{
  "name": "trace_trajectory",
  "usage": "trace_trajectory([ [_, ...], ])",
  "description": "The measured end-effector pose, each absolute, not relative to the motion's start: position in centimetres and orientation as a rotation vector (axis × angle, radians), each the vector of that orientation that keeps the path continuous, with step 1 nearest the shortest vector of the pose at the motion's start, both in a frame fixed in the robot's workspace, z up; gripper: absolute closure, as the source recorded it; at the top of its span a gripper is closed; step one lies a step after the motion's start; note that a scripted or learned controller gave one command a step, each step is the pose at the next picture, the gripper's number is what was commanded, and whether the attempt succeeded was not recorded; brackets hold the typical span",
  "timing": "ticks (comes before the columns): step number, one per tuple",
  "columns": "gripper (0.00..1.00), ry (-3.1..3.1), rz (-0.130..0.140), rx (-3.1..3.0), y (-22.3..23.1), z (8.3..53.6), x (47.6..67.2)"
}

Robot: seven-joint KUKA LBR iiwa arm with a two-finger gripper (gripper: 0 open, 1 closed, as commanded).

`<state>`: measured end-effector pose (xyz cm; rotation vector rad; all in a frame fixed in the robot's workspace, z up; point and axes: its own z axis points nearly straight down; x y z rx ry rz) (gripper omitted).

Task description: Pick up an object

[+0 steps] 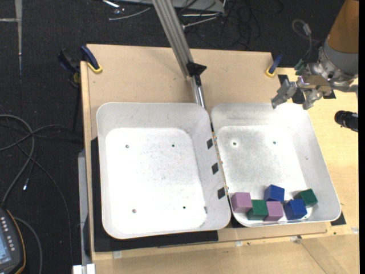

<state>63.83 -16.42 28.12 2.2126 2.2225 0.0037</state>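
Several small blocks lie clustered at the near edge of the right bin (268, 153): a purple block (241, 201), a green block (258, 209), a blue block (274, 193), a second purple block (274, 210), a second blue block (295, 209) and a dark green block (308, 197). My gripper (296, 94) hangs over the far right corner of the right bin, well away from the blocks. Its fingers (280, 96) are spread open with nothing between them.
The left bin (151, 167) sits beside the right one, with black clips along the shared rim. A slanted metal pole (174, 30) crosses the far side of the bench. Yellow-blue clamps (91, 60) mark the bench's far corners.
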Motion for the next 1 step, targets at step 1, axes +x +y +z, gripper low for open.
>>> trace_trajectory([
  [1, 0.0, 2.224, -0.005, 2.221, -17.9, 22.83, 66.11],
])
